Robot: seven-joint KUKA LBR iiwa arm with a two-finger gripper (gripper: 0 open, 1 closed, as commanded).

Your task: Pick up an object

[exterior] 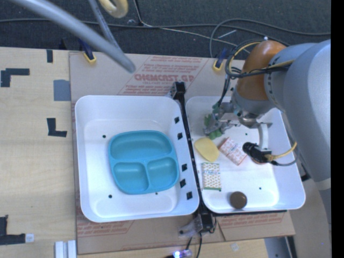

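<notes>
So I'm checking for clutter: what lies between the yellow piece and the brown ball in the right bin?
In the camera view, a green-patterned packet lies between the yellow piece and the brown ball.

the left bin (86,144) is white, and the tray (143,161) inside it is light blue all over. the right bin (285,190) beside it is white too. in the right bin there is a pale yellow object (207,149), a packet (232,151) with red and white checks, a card (211,176) with a green and white pattern, a brown ball (238,200) and something green (210,127). the arm (301,90) over the right bin is grey with an orange band (260,69).
</notes>
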